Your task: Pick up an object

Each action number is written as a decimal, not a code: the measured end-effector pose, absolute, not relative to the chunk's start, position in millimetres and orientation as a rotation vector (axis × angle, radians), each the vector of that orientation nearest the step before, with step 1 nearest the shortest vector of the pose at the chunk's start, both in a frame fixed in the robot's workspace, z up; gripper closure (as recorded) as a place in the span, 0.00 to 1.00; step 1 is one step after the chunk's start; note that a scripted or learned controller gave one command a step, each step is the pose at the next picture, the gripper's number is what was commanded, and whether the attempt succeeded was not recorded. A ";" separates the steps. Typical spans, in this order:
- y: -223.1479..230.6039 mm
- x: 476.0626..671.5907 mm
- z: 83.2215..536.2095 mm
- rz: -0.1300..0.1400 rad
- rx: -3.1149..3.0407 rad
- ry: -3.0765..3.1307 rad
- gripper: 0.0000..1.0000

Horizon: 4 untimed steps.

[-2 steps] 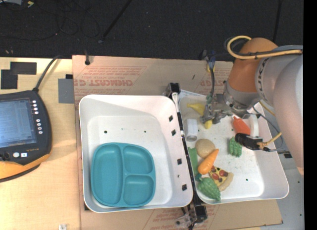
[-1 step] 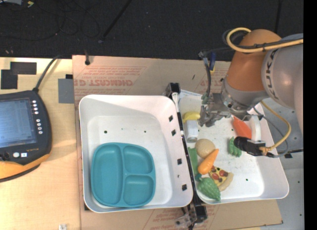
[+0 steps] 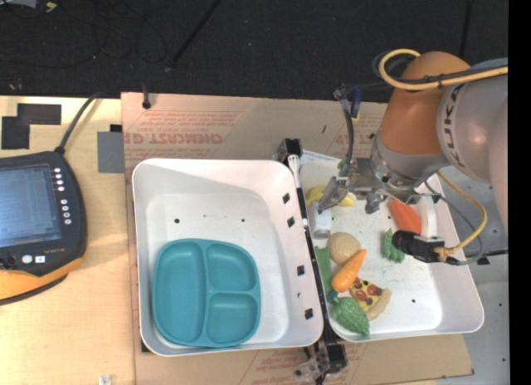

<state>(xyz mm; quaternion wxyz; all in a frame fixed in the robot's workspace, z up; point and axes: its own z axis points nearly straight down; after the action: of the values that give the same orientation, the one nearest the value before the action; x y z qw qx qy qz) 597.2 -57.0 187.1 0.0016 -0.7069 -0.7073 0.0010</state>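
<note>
White plastic bins sit side by side on the counter [image 3: 83,333] as a grey-and-orange arm [image 3: 465,126] reaches in from the right of the frame. Its end effector [image 3: 353,197] hangs over the upper part of the right bin [image 3: 431,304]. The two fingers stand apart and nothing can be seen between them.

By that evidence the pick is not yet made. The approach looks largely done. Lowering, closing on a toy and lifting it clear all remain.

Every candidate lies in the right bin. A yellow toy [image 3: 316,196] sits just beside the left finger at the bin's upper left and appears the closest target. A red-orange toy [image 3: 406,216] lies to the right of the fingers. Below them, near the bin's middle, a beige round toy [image 3: 343,246] touches an orange carrot [image 3: 348,270]. A small green toy [image 3: 390,245] lies to their right. A pizza slice [image 3: 371,296] and a green leafy toy [image 3: 350,315] crowd the lower left corner, close enough to touch.

In the left bin [image 3: 207,172] is a teal divided plate [image 3: 207,292], lying flat towards the lower part of the frame. Brown cardboard [image 3: 207,126] lies under both bins, and a handheld control pendant [image 3: 33,209] rests at the far left.
</note>
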 end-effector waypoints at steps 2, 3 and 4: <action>-95.5 642.4 104.7 -0.018 -2.229 -2.231 0.00; -95.5 644.3 116.2 -0.024 -2.230 -2.232 1.00; -95.6 643.9 114.9 -0.023 -2.230 -2.231 0.00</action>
<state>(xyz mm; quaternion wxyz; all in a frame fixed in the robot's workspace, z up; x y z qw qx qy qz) 643.9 -95.6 114.9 -0.0065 -0.7070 -0.7072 -0.0072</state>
